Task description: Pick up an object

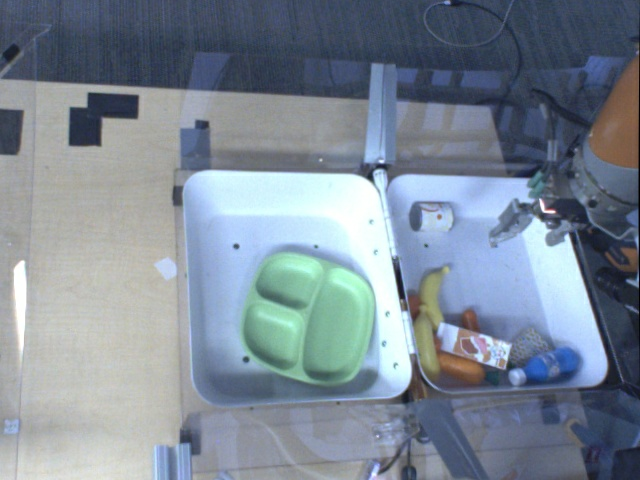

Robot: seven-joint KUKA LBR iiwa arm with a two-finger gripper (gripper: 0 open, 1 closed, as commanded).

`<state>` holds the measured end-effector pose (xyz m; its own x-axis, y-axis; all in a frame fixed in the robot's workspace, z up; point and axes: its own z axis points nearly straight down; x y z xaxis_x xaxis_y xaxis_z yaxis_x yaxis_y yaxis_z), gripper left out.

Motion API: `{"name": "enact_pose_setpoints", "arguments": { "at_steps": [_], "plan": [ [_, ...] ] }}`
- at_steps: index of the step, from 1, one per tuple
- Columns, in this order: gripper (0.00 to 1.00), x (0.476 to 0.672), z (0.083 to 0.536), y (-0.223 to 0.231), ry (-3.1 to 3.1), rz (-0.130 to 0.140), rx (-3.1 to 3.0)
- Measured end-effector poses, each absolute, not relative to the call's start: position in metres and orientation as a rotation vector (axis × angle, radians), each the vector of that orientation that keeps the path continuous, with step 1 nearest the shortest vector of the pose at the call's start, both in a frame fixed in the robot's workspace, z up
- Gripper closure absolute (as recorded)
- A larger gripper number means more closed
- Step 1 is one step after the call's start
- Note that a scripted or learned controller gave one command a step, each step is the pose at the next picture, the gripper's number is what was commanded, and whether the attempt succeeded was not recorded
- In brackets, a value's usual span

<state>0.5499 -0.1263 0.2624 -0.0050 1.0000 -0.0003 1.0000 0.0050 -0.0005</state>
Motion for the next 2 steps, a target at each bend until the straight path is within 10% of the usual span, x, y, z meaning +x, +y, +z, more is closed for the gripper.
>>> {"name": "enact_pose_setpoints", "arguments": {
  "at_steps": [1, 2],
  "plan": [
    [1.0, 0.551, 0.272, -0.125, -2.231, 0.0, -2.212],
    [1.0, 0.559, 0.351, -0.206, -2.291, -0.002, -2.155]
  ]
}}
